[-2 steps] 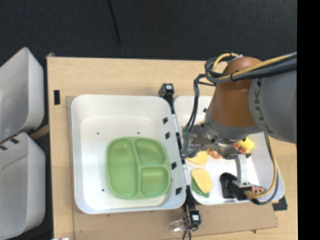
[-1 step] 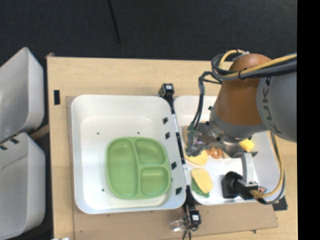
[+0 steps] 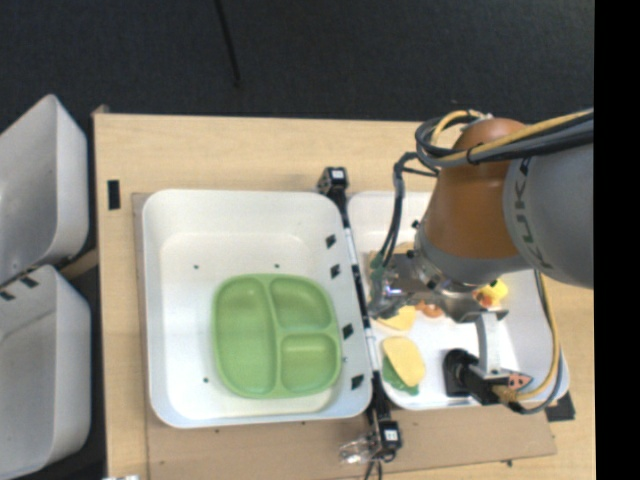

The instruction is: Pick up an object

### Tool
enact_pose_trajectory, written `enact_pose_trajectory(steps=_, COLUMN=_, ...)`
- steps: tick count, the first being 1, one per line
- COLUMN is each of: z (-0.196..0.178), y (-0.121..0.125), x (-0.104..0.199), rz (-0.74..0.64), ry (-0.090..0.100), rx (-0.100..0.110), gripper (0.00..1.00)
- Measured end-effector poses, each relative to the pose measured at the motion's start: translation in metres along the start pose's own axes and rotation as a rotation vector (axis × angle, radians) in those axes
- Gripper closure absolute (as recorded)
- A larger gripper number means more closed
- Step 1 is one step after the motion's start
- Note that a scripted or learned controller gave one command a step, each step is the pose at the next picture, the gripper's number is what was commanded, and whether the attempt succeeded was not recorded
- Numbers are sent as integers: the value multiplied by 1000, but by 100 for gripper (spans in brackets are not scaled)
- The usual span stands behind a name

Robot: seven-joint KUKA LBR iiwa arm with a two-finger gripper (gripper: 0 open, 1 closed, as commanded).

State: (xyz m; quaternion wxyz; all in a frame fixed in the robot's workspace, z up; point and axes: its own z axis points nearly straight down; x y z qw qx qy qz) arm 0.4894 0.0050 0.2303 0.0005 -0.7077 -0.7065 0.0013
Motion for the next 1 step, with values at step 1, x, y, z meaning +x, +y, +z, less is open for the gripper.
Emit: enact_pose_trajectory(steps=1, z=0, y=6, x=1, rz=-3, ry=1, rx=-3, gripper=100)
